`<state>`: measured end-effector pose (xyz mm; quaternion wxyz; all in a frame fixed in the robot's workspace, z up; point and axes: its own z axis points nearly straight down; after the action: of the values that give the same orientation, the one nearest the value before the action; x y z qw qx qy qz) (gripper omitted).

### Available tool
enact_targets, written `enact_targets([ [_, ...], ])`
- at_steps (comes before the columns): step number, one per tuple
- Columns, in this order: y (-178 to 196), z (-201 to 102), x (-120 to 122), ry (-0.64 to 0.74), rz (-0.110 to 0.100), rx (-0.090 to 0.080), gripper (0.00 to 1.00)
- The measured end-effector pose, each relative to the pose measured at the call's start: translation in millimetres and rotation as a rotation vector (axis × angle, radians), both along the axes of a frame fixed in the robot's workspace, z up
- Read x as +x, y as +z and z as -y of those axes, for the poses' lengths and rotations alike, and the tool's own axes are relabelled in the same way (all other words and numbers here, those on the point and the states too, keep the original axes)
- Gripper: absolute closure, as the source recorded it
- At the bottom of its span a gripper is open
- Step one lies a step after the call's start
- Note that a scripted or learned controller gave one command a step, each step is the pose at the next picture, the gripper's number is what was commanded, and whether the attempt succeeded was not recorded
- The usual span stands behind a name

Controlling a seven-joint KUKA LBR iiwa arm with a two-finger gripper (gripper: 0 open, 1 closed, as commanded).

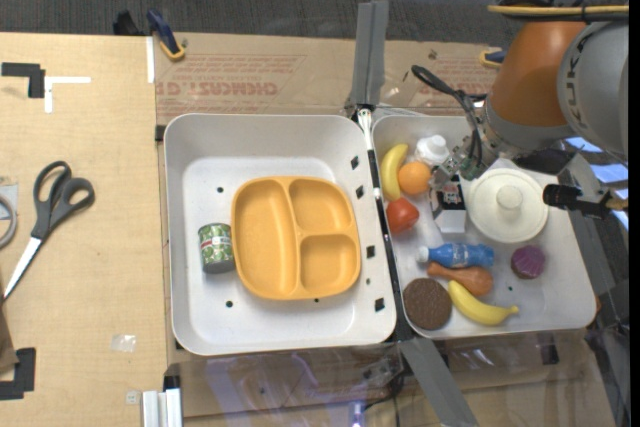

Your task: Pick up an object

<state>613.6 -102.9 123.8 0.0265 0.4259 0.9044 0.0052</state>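
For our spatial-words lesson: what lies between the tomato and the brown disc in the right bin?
In the camera view, bare white bin floor separates the tomato and the disc; the blue bottle sits just right.

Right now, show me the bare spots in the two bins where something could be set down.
Left bin: bare floor around the yellow divided plate and green can, widest along the top and bottom edges. Right bin: crowded with toy food; a small patch right of the purple piece.

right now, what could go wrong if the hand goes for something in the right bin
1. The right bin is crowded: the orange, tomato and one banana lie packed together, so the hand may nudge a neighbour instead of gripping one item.
2. Round fruit could roll away.
3. The blue bottle lies against a carrot, so a grab may catch both.
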Motion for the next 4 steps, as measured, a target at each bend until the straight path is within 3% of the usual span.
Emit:
enact_targets([
  [1, 67.0, -95.3, 30.9, -0.306, -0.05, 0.018, 1.0],
  [2, 219.7, -15.5, 18.6, -0.004, -0.052, 0.01, 1.0],
  [3, 207.2, 62.2, 1.0, 0.454, -0.055, 0.0, 1.0],
  [4, 62.9, 47.0, 37.5, 0.49, -0.053, -0.001, 1.0],
])
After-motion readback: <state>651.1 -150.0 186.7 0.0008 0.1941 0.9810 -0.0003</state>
